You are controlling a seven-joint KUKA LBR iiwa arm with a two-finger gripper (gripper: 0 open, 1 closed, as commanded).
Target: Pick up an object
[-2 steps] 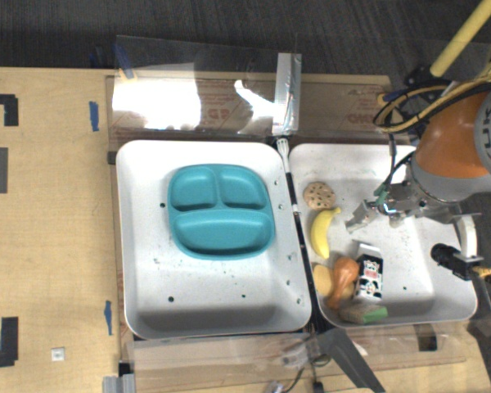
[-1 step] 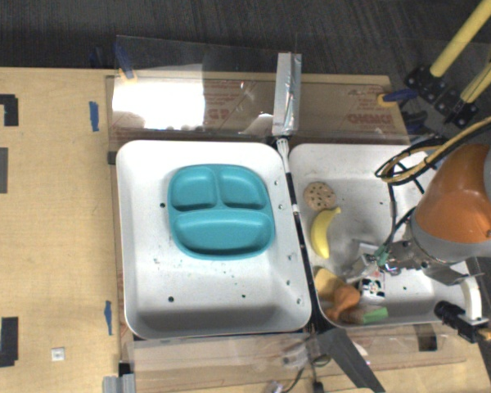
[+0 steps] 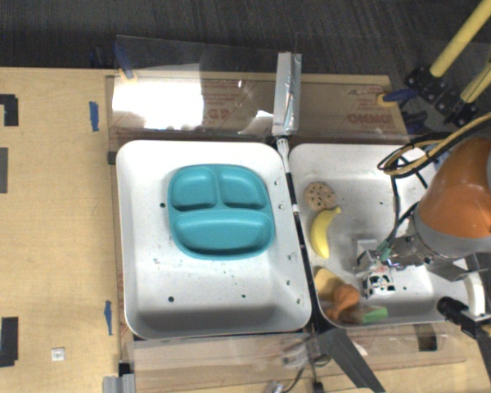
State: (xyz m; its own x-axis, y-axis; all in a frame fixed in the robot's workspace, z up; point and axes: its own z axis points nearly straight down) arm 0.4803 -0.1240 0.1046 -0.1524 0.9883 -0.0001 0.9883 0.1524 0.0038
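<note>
In the right bin (image 3: pixel 356 166) lie a round brown cookie (image 3: pixel 317 193), a yellow banana (image 3: pixel 322 231), an orange and yellow lump of toy food (image 3: pixel 337 295) and a small green piece (image 3: pixel 375 312) by the front wall. My gripper (image 3: pixel 375 272) hangs low over the bin's front right part, to the right of the banana and just above the green piece. No object can be seen between its tips. The arm's orange band (image 3: pixel 462 195) covers the bin's right side.
The left bin (image 3: pixel 139 219) holds a teal divided plate (image 3: pixel 221 210). A clear plastic sheet and a taped upright divider (image 3: pixel 286 92) stand behind the bins. Cables (image 3: pixel 409 158) loop over the right bin's back corner. Yellow poles (image 3: pixel 466 27) are at the top right.
</note>
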